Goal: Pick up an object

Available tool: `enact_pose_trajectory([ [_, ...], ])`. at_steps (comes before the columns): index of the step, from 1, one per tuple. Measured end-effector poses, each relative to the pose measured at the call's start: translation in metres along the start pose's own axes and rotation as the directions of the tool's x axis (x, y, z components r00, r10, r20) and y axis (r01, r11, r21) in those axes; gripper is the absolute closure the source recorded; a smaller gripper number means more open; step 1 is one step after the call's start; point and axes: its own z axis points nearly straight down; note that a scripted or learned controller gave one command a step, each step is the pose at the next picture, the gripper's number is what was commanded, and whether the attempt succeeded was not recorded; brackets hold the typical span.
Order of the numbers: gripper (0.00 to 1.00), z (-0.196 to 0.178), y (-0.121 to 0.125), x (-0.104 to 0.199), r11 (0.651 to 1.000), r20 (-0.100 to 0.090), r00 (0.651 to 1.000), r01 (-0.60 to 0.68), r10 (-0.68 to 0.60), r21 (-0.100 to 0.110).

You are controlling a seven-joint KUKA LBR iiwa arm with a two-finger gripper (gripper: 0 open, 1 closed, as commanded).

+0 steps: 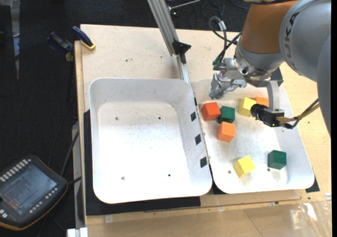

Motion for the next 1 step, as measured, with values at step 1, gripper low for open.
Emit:
enact_pose_trajectory([
  [1, 1.00, 0.0158, 0.0103, 0.0487, 1.000, 0.001, 1.000, -0.002, 0.002, 0.003],
])
